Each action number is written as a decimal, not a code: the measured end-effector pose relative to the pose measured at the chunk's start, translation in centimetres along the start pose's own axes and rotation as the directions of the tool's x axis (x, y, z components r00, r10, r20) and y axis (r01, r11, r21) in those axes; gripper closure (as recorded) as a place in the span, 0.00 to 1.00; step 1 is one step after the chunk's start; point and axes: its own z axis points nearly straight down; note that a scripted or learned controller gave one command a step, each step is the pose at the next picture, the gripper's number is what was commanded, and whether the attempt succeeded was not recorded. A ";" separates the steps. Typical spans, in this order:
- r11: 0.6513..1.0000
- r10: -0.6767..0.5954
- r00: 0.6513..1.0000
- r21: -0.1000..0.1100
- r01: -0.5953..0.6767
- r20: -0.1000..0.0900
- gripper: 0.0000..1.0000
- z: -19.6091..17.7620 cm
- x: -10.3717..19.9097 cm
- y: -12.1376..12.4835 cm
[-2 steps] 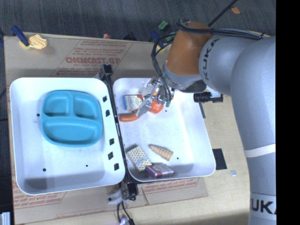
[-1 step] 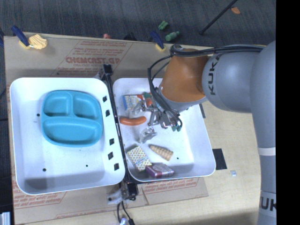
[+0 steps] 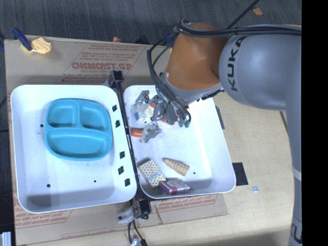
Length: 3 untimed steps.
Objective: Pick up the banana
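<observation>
My two-finger metal claw [image 3: 146, 119] hangs over the far-left part of the right-hand shallow white plastic bin [image 3: 210, 152], below my glossy orange wrist band and smooth grey arm [image 3: 256, 70]. My fingers [image 3: 151, 132] stand apart with nothing clamped between them. A small orange-red piece [image 3: 136, 132] lies just beside the lower finger, against the bin's left wall.

Toward the near wall of this bin lie a tan ribbed cone [image 3: 176, 165], its tip pointing left and away, a flat checkered packet [image 3: 151, 171] and a purple box-shaped pack [image 3: 174, 186], all close together.

The left-hand white bin [image 3: 25, 152] holds a matte light-blue plastic plate with three compartments [image 3: 79, 128]. Both bins sit on brown printed cardboard [image 3: 102, 60] over a pale bench top [image 3: 256, 199], with dark ribbed flooring [image 3: 77, 9] beyond. A yellow lump with a blue handle [image 3: 40, 45] rests on the cardboard's far-left corner.

I cannot tell which of these shapes is the banana, so I cannot say where it lies or which way its long axis runs.
</observation>
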 end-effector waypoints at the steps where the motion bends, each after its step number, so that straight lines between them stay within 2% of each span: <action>1: 0.992 0.128 0.992 0.001 -0.128 -0.007 0.00 0.2 10.6 -0.1; 2: 0.962 0.271 0.962 0.002 -0.271 -0.008 0.00 0.2 10.4 5.8; 3: 0.963 0.269 0.963 0.002 -0.269 -0.006 1.00 -0.8 10.3 5.8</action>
